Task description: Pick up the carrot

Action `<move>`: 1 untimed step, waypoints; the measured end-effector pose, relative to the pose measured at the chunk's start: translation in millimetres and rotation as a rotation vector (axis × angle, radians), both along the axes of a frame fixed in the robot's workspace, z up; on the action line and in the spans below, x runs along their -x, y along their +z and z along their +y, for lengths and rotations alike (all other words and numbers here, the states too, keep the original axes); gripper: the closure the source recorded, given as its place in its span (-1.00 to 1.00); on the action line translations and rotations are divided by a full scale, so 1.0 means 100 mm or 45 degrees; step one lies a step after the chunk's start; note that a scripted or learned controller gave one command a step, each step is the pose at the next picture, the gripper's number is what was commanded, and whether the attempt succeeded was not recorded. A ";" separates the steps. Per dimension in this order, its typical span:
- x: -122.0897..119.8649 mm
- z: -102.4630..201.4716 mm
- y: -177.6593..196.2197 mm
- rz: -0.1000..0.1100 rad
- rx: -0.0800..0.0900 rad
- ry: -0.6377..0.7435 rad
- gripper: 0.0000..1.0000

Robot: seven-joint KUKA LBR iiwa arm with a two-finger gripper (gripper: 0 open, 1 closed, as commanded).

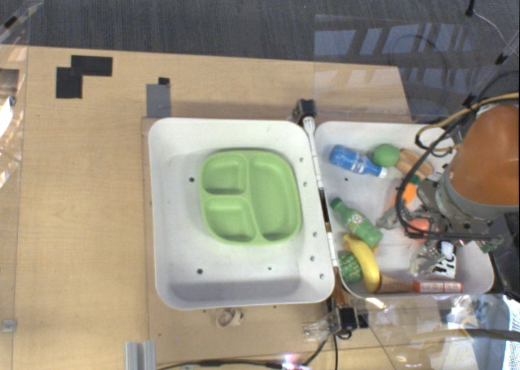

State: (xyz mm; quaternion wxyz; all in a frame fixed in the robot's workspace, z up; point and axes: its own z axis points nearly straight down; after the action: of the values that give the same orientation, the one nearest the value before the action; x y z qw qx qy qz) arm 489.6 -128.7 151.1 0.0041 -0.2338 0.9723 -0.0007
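Note:
An orange piece that looks like the carrot (405,194) lies in the right bin (382,134), near its middle right, and is largely hidden under the arm. More orange-red shows just below it, beside the gripper's metal parts. The gripper (424,234) hangs low over the right half of this bin, directly over or next to the carrot. The grey wrist with its orange band (487,169) covers the view from above.
The right bin also holds a blue bottle (356,161), a green ball (386,154), a green bottle (356,223), a banana (364,262) and a red-and-white tube (435,285). In the left bin (171,198) sits a green divided plate (248,198). Cables trail from the arm.

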 end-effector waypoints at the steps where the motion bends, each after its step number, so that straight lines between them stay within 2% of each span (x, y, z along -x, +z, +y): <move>1: -0.35 -0.31 -0.61 -0.009 -0.001 -0.346 -1.00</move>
State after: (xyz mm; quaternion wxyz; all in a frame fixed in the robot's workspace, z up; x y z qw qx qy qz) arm 524.9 -159.3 89.7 0.0077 -0.0998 0.9950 -0.0016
